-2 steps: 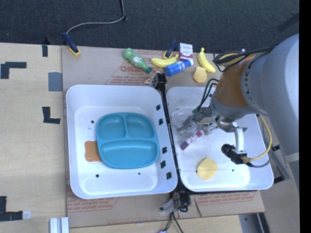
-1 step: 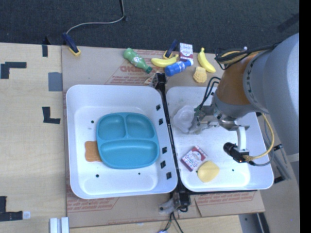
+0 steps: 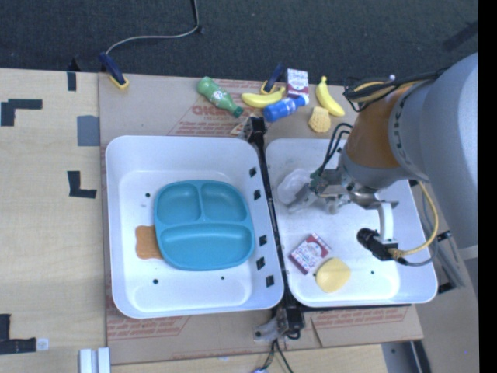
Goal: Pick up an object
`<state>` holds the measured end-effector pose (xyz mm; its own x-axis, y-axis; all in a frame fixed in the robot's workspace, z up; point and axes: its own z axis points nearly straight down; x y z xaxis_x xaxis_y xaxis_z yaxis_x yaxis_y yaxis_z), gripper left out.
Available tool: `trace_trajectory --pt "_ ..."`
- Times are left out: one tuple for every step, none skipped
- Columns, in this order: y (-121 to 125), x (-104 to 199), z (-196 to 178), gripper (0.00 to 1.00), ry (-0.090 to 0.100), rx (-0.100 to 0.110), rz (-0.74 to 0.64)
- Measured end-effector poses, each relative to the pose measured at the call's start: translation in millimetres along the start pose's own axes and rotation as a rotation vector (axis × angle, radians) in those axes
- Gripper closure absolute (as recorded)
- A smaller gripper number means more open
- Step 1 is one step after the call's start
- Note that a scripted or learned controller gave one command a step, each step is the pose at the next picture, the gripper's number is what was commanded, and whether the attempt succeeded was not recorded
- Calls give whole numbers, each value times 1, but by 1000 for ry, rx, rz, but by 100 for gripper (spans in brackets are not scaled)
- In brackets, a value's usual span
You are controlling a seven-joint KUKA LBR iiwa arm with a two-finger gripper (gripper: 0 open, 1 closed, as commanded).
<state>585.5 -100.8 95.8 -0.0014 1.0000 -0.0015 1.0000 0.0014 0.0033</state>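
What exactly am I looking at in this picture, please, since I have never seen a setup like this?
You are looking down, at a slant, from one fixed camera above a bench. The big grey shape with the orange band is a robot arm reaching in from the right. Its end effector hangs low over the right bin, next to a clear crumpled wrapper; whether it grips anything cannot be told here. That bin also holds a red packet and a yellow lump. The left bin holds a blue divided plate with an orange piece poking out from under its left edge. Behind the bins, on cardboard, lie two toy bananas, a green bottle, a blue bottle and other small things.
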Motion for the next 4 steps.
trace_trajectory --pt "-42 -3 9 0 0 -2 0" --pt "37 29 -89 0 1 1 0" --pt "-23 6 -24 0 1 7 2" --pt "15 -33 -32 0 1 4 1"
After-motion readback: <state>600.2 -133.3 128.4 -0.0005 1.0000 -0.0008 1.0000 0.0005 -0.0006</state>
